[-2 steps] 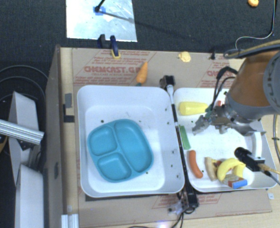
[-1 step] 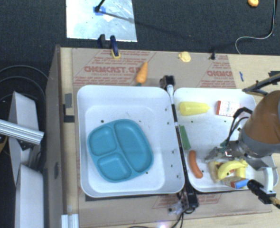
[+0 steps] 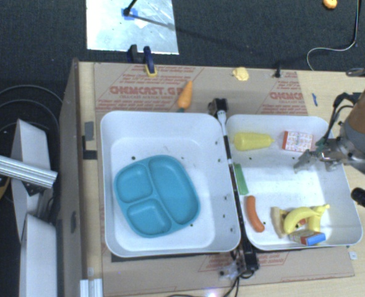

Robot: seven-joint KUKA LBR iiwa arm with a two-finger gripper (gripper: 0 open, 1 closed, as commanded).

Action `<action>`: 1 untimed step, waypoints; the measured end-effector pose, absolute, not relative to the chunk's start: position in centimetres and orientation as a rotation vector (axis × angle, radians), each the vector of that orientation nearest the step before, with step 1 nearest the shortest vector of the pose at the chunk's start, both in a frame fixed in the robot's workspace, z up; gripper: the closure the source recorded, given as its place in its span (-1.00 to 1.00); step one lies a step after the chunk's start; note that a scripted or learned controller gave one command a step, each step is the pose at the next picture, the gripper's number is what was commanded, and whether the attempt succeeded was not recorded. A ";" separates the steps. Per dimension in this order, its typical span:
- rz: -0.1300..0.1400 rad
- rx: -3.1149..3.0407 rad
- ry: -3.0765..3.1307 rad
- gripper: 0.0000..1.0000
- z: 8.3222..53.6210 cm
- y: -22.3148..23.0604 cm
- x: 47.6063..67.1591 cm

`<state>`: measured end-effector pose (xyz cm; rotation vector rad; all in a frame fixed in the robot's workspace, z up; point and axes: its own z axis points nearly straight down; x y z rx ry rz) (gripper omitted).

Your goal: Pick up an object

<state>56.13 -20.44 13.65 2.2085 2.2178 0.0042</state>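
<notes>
My gripper (image 3: 309, 159) hangs over the right side of the right bin (image 3: 349, 218), reaching in from the right edge. It is just below a small red and white box (image 3: 296, 141) and touches no object. A yellow oblong object (image 3: 252, 142) lies at the back left of this bin. A green stick (image 3: 239, 179) lies along the left wall, with an orange-red sausage (image 3: 254, 213) in front of it. A bunch of yellow bananas (image 3: 299, 218) lies at the front, with a small blue and red item (image 3: 312, 238) next to it.
The left bin (image 3: 117, 132) holds a blue divided plate (image 3: 156, 194). An orange carrot-like object (image 3: 184, 95) and a small yellow lump (image 3: 240, 74) lie on the cardboard behind the bins. Grey arm parts and cables stand at the right edge.
</notes>
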 end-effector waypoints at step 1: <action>0.006 2.208 2.227 -1.00 8.5 -19.3 66.1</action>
